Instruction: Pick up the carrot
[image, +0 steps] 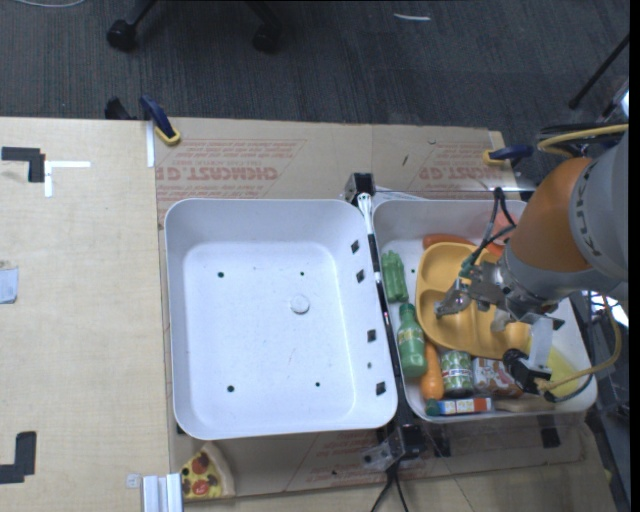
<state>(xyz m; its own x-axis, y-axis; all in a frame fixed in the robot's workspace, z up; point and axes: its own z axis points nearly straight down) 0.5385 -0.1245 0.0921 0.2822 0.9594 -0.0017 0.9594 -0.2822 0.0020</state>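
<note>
Over the right-hand bin (392, 228), the grey arm (590, 210) with its orange band reaches in from the right, and its gripper (480, 300) hangs above a yellow bowl (440, 275). From where I stand, I cannot tell whether the gripper is spread or pressed together; dark metal parts and cables crowd around it.

Below and to the left of the gripper, the carrot (431, 380) lies near the bin's front edge, a short orange piece. Just above the carrot, a green bottle (410, 340) lies lengthwise along the bin's left wall, and a second green thing (393, 276) lies further up that wall, left of the gripper. Right beside the carrot sits a small can (457, 370) with a green label, directly below the gripper. A flat red and white packet (462, 405) lies along the front edge under the can.

Far to the left of the gripper, the other white bin (180, 300) sits beside this one on the bench (70, 350), the two touching along their shared edge.
</note>
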